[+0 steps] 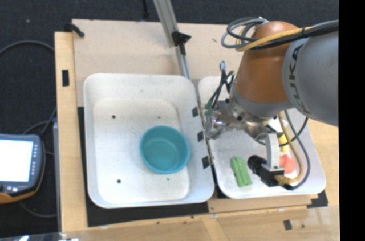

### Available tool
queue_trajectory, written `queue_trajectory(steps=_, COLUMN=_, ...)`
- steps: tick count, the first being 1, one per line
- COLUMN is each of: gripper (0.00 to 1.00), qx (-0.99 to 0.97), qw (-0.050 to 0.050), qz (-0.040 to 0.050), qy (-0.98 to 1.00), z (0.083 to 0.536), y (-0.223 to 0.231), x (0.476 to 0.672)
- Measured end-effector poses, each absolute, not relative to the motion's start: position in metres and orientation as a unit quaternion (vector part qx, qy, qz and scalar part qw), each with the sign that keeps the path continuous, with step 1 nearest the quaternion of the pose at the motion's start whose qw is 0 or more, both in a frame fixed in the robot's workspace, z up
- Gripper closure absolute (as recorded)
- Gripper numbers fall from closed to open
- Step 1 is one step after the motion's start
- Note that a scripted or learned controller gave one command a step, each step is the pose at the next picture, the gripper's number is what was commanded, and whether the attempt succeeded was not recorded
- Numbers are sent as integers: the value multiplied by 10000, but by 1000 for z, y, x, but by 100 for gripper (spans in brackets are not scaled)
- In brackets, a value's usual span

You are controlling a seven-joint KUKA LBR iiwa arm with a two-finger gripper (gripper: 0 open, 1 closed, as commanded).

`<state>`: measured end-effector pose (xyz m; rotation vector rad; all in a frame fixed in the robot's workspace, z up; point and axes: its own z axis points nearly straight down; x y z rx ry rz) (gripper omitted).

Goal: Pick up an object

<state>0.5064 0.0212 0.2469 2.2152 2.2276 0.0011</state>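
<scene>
Gripper (225, 123) low over right bin (223, 182), hidden under wrist; open or closed, cannot tell. Probably approach step. Green block (240, 170) close by in same bin. Next: centre over block, descend, close.

Left bin (102, 92): one teal bowl (165, 148), upright, at 4 o'clock from the bin's centre, clear of the walls.
Right bin (228, 191): one green ridged block (240, 171) at 7 o'clock; one orange-red item (287, 163) at 4 o'clock, partly hidden.
Arm (296, 74): grey with an orange band, over the right bin, entering from 3 o'clock.
Aluminium rail (162, 0): 12 o'clock of the bench.
</scene>
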Motion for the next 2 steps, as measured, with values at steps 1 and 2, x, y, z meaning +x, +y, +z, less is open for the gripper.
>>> queue_trajectory(steps=1, gripper=100, qx=7043, qw=-2, qz=13, qy=7099, z=253, y=69, x=506)
queue_trajectory(steps=2, gripper=0, qx=7057, qw=-3, qz=10, qy=7085, z=253, y=66, x=506)
